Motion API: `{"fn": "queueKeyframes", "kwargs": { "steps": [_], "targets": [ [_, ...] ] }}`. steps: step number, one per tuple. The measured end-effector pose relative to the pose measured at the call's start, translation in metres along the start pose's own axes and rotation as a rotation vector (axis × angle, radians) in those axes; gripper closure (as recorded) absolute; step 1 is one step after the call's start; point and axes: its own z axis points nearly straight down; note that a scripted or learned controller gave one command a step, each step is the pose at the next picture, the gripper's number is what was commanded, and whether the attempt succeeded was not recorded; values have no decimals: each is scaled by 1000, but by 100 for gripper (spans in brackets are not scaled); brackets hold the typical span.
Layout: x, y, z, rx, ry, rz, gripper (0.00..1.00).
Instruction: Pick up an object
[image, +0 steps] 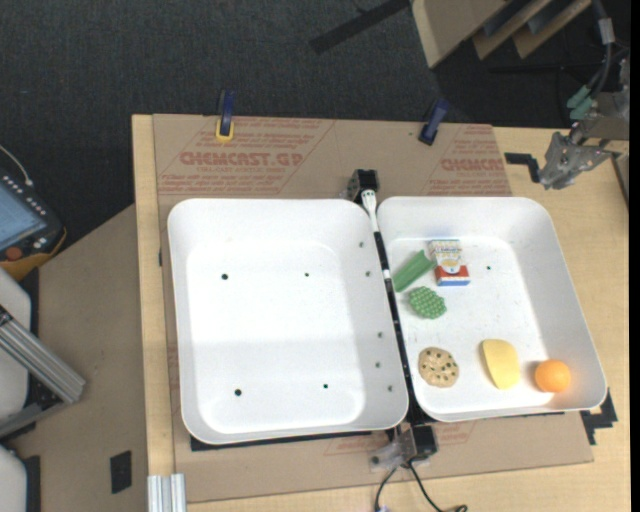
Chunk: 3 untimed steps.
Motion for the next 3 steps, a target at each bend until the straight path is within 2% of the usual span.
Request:
{"fn": "queueKeyframes", "kwargs": {
  "steps": [1, 3],
  "targets": [
    [74, 8, -63, -4, 3, -9, 100],
    [196, 67, -106, -2, 3, -6, 100]
  ]
}}
